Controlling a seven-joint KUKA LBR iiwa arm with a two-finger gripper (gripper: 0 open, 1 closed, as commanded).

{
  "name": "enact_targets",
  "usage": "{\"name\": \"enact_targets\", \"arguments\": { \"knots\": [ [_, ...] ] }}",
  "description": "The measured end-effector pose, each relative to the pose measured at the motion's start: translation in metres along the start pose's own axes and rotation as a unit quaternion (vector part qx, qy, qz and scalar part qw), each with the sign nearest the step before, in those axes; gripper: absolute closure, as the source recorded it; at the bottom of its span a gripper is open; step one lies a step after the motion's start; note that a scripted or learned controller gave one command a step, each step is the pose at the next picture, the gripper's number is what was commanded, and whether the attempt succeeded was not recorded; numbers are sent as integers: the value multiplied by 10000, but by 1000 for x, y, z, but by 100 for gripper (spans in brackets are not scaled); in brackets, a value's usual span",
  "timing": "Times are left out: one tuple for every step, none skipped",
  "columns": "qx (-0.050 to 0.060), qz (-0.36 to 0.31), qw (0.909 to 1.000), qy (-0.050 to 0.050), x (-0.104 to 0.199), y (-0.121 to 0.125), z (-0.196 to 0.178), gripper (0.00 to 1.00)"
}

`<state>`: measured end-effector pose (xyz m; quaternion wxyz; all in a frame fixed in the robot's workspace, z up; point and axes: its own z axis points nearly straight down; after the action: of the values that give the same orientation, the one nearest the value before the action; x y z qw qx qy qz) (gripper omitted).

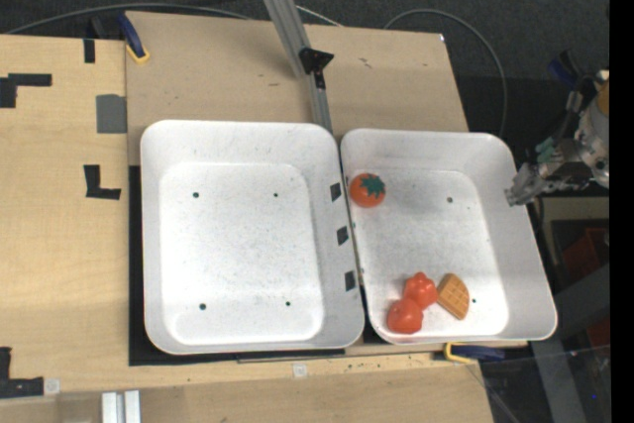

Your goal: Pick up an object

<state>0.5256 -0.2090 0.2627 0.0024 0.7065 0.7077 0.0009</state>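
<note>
Camera view from above has the two white bins sitting side by side on the bench, left bin (238, 233) and right bin (495, 163). All the stuff is in the right one: a small orange tomato-looking toy (368, 190) with a green top up near the left wall, then down at the near end a red pepper-ish piece (411, 302) right beside a tan waffle cookie (453, 295), pretty much touching. The gripper (525, 185) sits at the right bin's right rim, well apart from all three, and honestly can't tell how its fingers stand from this angle.
</note>
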Motion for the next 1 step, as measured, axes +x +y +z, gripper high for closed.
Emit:
{"name": "enact_targets", "arguments": {
  "knots": [
    [31,-18,10000,17,49,7,15,100]
  ]
}}
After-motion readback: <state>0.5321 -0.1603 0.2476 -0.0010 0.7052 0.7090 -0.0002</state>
